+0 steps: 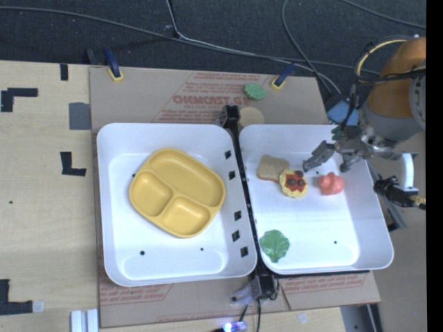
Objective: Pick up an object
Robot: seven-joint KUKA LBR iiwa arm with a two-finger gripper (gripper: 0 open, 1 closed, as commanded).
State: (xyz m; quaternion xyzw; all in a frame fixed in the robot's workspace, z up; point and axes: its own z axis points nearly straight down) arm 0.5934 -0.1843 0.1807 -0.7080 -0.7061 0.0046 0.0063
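Your tool (331, 157), fingers spread and holding nothing, hovers over the right bin (367, 254) just above the red toy (330, 183), the small pizza (293, 182) down-left.

The arm (398, 81) is cut off by the right edge of the view, so that only its wrist end is seen, and the far right corner of the right bin (367, 254) is covered by it. The fingertips of the gripper (331, 159) are too small and blurred for their spacing to be judged. The small green object (255, 90) on the cardboard beyond the bins is too small to be identified, and the cables (208, 43) at the far side are cut off by the top edge.
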